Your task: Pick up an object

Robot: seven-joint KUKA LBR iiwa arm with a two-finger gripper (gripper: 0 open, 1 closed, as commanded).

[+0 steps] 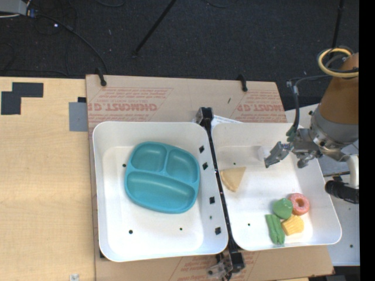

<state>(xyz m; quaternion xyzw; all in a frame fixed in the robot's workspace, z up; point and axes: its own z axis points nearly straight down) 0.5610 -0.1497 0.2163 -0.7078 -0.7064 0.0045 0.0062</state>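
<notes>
In the right bin (328, 230), a tan wedge-shaped piece (233, 178) lies near the left wall. A cluster of toy foods sits at the front right: a pink ring donut (300, 203), a green lump (282, 208), a yellow piece (293, 225) and a long green piece (274, 229). My gripper (289, 157) hangs over the upper right part of this bin, above and behind the cluster and to the right of the wedge. Its fingers are spread apart, open, with nothing between them.
The left bin (111, 227) holds a teal divided plate (162, 177). A black divider bar (212, 180) runs between the two bins. The grey and orange arm (340, 104) stands over the right bin's far right corner. Cardboard lies behind both bins.
</notes>
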